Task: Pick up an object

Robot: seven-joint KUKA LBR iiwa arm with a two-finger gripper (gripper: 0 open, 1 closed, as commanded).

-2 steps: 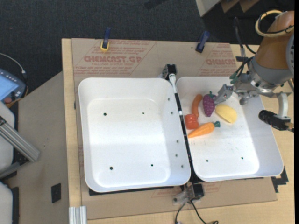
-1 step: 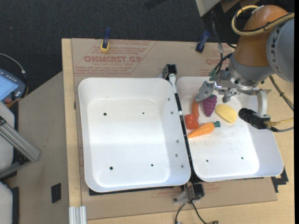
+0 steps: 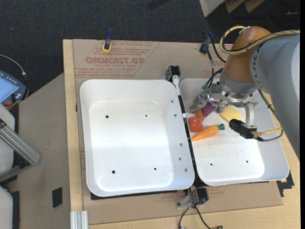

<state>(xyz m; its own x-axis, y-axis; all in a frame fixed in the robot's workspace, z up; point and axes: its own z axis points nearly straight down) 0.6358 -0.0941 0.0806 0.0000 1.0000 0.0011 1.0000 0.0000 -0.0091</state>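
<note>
While the tool (image 3: pixel 206 104) is hovering low in the right bin (image 3: pixel 248 168) (fingers unclear, I cannot tell), a purple object (image 3: pixel 208 110) is lying beneath it, beside a toy carrot (image 3: pixel 208 133).

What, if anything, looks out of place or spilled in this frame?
Nothing stands out. The carrot, red piece, purple piece and yellow piece all lie inside the right bin, beneath the claw.

Four small things cluster in the right bin's (image 3: pixel 238 168) upper left. An orange carrot (image 3: pixel 207 133) lies slantwise; a red piece (image 3: pixel 195 124) touches it at eleven o'clock. A purple piece (image 3: pixel 208 110) sits above, a pale yellow piece (image 3: pixel 230 113) at two o'clock.
</note>
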